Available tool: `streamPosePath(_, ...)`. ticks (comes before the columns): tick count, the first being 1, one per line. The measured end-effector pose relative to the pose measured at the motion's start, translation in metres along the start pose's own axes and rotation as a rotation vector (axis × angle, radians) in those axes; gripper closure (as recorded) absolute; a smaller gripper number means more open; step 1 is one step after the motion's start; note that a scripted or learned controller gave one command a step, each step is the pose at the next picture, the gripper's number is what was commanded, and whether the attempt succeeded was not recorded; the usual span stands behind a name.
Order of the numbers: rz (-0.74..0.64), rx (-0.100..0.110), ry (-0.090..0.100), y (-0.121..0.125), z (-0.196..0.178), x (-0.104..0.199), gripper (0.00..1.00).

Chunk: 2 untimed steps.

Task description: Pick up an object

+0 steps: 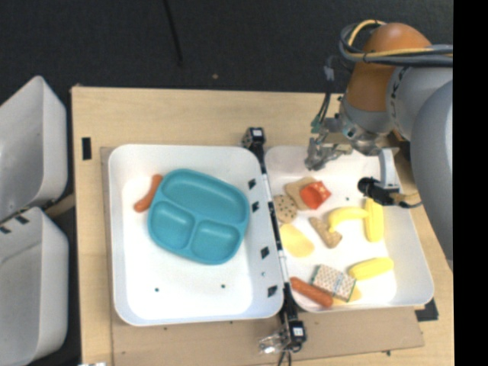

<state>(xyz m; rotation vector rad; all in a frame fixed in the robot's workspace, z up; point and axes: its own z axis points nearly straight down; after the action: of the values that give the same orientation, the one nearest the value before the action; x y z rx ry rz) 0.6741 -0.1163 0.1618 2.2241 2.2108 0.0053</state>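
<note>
Nearest you, at the right bin's (415,280) front edge, an orange sausage (311,292) lies touching a patterned block (334,281), with a yellow piece (370,267) just beside. Behind them you see a tan bone-shaped piece (325,231), a pale yellow slice (296,243), two more yellow pieces (347,216) (373,219) and a red block (314,195) on a tan slab. Your gripper (320,157) hangs over the back of that bin, just behind the red block; whether it is wide or narrow cannot be made out. Across in the left bin (130,296), a teal divided plate (199,216) sits beside another sausage (148,193).
</note>
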Motion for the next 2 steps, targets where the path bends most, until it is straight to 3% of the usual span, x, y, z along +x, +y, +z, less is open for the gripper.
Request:
streamPosePath(1,-0.004,-0.003,0.0,0.0,-0.066,0.0,1.0)
streamPosePath(2,-0.008,0.003,0.001,0.001,-0.081,-0.001,1.0)
